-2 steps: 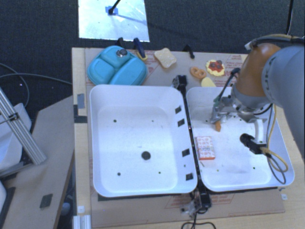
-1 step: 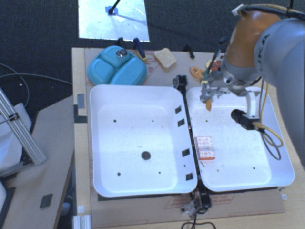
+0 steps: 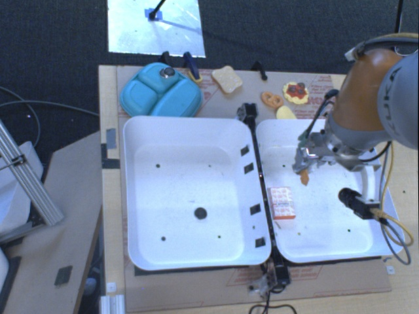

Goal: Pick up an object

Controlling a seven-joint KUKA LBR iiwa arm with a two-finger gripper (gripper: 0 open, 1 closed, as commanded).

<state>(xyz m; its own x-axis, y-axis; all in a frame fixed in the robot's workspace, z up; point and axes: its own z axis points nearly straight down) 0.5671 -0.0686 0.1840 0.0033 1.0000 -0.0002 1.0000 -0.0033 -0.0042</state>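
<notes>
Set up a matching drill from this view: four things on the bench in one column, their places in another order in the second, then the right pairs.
Things:
1. Small red-and-white box
2. Dark round object
3. Blue divided plate
4. Toast slice

Places:
A. On the board behind the left bin, at its far left corner
B. In the right bin, near the divider
C. On the floor of the left bin
D. On the board behind the bins, near the middle

Pairs: 1-B, 2-C, 3-A, 4-D
</notes>
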